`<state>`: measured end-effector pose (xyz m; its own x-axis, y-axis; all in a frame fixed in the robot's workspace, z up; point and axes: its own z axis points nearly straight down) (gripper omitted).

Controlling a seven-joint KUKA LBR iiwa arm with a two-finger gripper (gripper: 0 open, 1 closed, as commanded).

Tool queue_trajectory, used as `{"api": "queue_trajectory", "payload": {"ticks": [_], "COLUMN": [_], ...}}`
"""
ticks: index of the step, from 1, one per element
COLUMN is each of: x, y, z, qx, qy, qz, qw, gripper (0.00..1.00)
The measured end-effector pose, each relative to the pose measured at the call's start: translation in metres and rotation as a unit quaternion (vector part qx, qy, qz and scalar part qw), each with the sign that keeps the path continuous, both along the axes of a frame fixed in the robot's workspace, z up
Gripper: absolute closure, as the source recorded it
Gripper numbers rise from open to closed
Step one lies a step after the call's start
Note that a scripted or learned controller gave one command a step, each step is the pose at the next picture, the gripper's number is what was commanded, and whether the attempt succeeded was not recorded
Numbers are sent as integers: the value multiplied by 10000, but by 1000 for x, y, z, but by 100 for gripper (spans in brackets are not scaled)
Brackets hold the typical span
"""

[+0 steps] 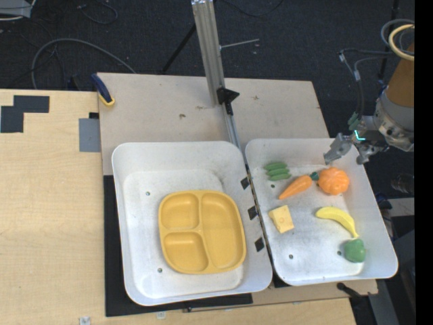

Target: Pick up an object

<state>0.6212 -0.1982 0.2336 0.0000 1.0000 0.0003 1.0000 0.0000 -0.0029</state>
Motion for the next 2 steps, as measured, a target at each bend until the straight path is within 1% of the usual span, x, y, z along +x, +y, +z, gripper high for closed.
{"api": "queue_trajectory", "payload": {"ticks": [1,2], "x": [0,4], "y": [0,3], "z": [1,-43], "qx": [-2,3], "qy": [-9,14], "qz": [1,11], "qw": [10000,10000], "gripper": [0,0]}}
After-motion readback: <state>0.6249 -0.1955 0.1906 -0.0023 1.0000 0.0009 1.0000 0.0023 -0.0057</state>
